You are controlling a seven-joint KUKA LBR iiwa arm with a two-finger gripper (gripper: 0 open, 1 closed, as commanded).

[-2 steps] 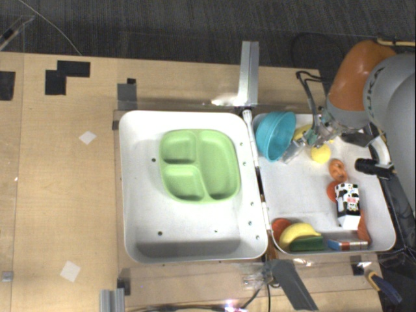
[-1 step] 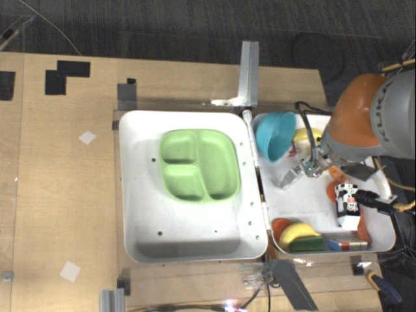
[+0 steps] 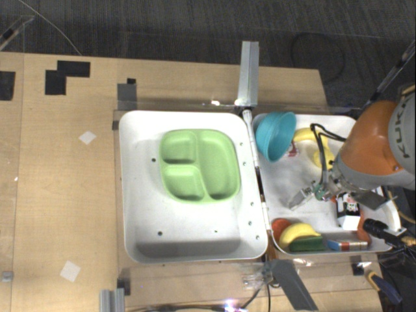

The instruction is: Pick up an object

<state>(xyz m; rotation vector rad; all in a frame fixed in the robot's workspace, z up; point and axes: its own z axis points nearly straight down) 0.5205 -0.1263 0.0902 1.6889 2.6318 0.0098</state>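
The arm (image 3: 374,145) reaches over the right bin (image 3: 279,181), hiding much of its far side. Its gripper (image 3: 300,199) hangs low above bare bin floor; whether it is open or closed, I cannot tell. A blue bowl (image 3: 274,134) leans at the bin's back-left corner, partly covering a banana (image 3: 304,136). Small toys crowd the front edge, hard to make out. The left bin (image 3: 140,174) holds a green tray (image 3: 198,164).

A light wooden table (image 3: 58,194) carries two shallow white bins. The left bin (image 3: 140,174) touches the right bin (image 3: 286,181).
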